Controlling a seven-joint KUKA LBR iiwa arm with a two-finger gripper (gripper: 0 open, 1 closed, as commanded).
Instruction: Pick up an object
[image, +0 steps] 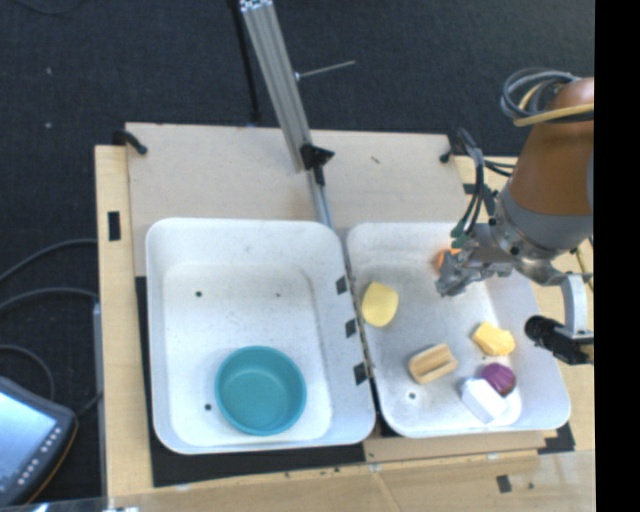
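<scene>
Evidently nothing is lifted yet: the gripper (452, 280) hovers low in the right bin (400, 250), whether clenched I cannot tell. An orange piece (440, 259) peeks at its eleven o'clock; the yellow block (493, 339) lies toward five.

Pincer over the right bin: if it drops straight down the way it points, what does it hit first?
Most likely bare floor of the shallow white right bin. The pincer points down over the bin's upper area, beside a small orange object. The pale yellow rounded piece lies to the left, apart. Depth is unclear, so it could clip the orange object.
</scene>
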